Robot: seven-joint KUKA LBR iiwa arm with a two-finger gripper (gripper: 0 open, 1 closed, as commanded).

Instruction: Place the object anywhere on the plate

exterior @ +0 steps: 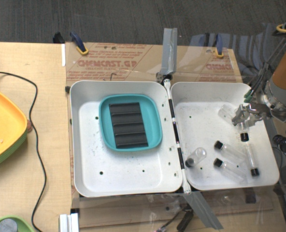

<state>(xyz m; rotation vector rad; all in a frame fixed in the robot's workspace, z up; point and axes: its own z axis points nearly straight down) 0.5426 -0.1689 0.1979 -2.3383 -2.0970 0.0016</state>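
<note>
A teal plate (pixel 130 123) with a black ridged insert lies in the left bin (pixel 85 144). Several clear vials with black caps lie in the right bin (pixel 201 105): one near the left wall (pixel 196 156), two side by side in the middle (pixel 230 152), and one along the right side (pixel 250 154). Another clear vial (pixel 225 112) lies further back. My gripper (pixel 242 118) hangs over the right bin's right side, just above the black cap (pixel 244 137) of the right-hand vial. I see nothing clearly between its fingers.
A metal divider (pixel 174 129) separates the two bins. Yellow and green dishes (pixel 5 129) sit on the bench at far left, with a black cable (pixel 36 129) running beside them. Cardboard (pixel 114 62) and clamps lie behind the bins.
</note>
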